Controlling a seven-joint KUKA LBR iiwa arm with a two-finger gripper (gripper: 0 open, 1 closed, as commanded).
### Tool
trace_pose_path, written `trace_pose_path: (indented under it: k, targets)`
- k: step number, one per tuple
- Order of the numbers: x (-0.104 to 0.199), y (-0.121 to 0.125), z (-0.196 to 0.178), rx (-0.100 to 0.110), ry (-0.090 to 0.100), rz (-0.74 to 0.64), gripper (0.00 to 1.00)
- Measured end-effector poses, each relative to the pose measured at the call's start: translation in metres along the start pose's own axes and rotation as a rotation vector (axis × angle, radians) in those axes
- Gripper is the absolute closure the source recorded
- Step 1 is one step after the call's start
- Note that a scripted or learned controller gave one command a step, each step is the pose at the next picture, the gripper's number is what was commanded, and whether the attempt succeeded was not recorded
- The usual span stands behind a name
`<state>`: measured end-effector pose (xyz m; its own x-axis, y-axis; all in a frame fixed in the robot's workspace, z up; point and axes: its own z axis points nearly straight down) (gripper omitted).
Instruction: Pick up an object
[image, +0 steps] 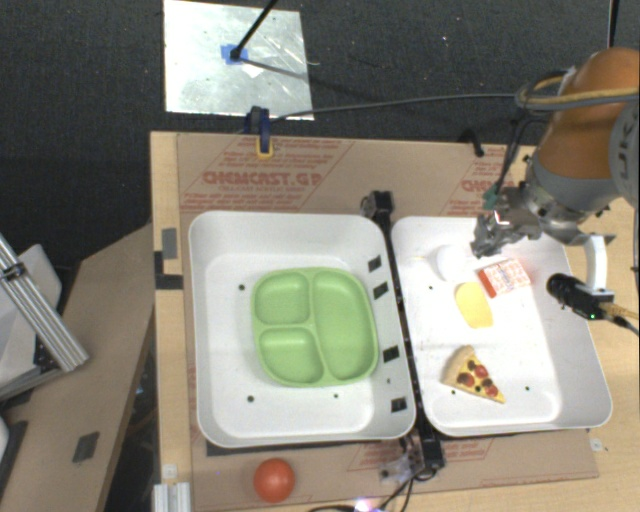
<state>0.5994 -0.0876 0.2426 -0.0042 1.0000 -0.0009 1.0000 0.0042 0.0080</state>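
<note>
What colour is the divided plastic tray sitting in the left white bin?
The divided plastic tray is light green, seen clearly in the camera view.

In the left bin (215, 300) lies a tray (314, 326), while in the right bin (570, 370) a box (503, 276) lies behind a block (474, 304), with a pizza slice (474, 375) in front.

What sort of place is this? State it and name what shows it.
Probably a robotics lab bench for pick tests: a grey-and-orange arm over two white bins, toy food such as a pizza slice, and a green divided tray.
</note>
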Motion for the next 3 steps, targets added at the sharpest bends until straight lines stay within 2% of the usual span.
trace_pose_path:
  k: [1,2,3]
  targets:
    - [0.042,-0.011,0.007,0.007,0.002,-0.003,1.0]
    - [0.095,-0.023,-0.002,0.006,0.003,-0.006,1.0]
    - [0.149,-0.038,0.012,0.008,0.003,-0.006,1.0]
